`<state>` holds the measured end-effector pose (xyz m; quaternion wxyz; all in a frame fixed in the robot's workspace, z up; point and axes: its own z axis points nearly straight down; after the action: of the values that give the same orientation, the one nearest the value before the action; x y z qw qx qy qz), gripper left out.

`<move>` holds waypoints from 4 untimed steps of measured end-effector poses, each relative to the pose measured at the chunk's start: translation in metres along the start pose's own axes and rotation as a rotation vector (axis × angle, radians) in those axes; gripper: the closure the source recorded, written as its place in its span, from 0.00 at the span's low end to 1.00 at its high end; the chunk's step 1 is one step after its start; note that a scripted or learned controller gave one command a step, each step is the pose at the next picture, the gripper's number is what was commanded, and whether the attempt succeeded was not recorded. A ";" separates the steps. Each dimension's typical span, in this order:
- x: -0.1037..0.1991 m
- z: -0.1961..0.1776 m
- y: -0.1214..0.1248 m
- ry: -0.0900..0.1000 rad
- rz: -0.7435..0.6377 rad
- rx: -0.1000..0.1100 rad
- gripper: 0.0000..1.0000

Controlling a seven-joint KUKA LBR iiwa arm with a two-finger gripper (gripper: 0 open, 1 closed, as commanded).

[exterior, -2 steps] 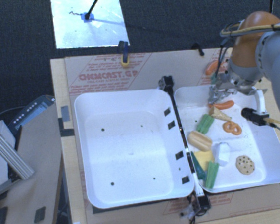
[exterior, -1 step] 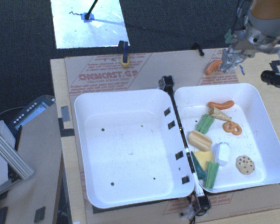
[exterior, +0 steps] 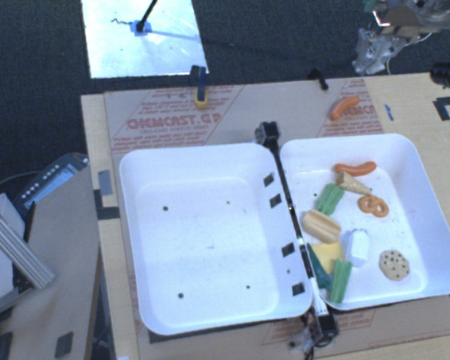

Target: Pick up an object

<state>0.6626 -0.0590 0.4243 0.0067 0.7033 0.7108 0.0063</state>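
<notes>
Faintly, red "CHEMCAST GP" lettering (exterior: 173, 120) (partly covered) marks the board (exterior: 225, 103).

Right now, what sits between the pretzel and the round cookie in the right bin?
In the camera view, just bare white bin floor lies between the pretzel and the cookie.

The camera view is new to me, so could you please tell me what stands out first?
The right bin holds a cluster of toy food: a cookie, a pretzel and a sausage. A second sausage lies on the board behind that bin. The gripper hangs at the upper right, above the board's far edge.
</notes>
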 end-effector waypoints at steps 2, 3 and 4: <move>-0.041 -0.043 -0.023 -0.001 0.016 0.021 1.00; 0.036 -0.089 0.003 0.002 -0.001 0.010 1.00; 0.102 -0.113 -0.049 0.002 0.002 0.015 1.00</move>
<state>0.6106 0.0426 0.5364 0.0007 0.7041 0.7101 0.0016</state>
